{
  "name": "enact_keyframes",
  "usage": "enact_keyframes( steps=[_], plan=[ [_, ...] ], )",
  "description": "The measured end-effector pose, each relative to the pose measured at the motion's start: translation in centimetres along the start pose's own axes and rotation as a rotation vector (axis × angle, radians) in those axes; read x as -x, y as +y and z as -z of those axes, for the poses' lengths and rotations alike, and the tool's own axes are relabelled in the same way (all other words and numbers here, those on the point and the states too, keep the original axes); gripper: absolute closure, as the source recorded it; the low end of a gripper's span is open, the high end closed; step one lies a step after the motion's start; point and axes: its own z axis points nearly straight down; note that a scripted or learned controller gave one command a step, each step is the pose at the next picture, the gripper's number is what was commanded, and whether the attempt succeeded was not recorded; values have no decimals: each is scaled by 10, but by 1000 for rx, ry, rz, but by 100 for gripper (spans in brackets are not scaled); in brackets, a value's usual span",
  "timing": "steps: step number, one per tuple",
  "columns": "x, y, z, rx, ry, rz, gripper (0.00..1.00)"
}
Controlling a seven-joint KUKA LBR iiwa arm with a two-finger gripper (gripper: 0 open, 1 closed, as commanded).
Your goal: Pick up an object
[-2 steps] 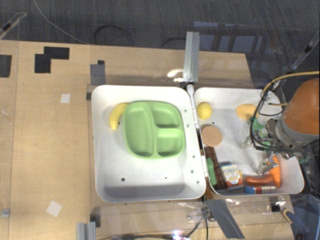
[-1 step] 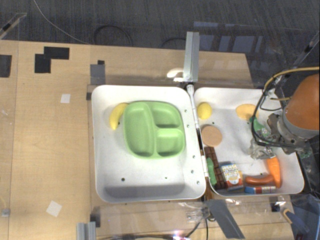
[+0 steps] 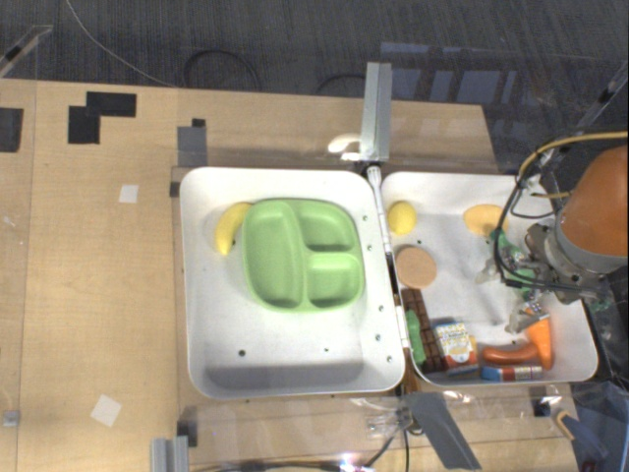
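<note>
The right bin [image 3: 452, 190] holds a yellow lemon [image 3: 401, 216], a tan round disc [image 3: 417, 265], a yellow piece [image 3: 482, 219], a brown chocolate bar [image 3: 417, 327], a small printed packet [image 3: 454, 340], a red and orange tube [image 3: 511, 356] and an orange carrot-like piece [image 3: 541, 340]. The arm's orange band [image 3: 600, 205] hangs over the bin's right side. My gripper [image 3: 524, 308] reaches down near the right wall, just above the orange piece, with cables around it.
In the left bin [image 3: 206, 342] lie a green divided plate [image 3: 300, 254] and a yellow banana [image 3: 230, 226] at its upper left. A metal post [image 3: 375, 106] stands behind the seam between the bins.
</note>
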Motion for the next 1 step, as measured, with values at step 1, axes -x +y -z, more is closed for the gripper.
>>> enact_keyframes(
  steps=[1],
  plan=[
    [9,71,-7,16,25,-27,0]
  ],
)
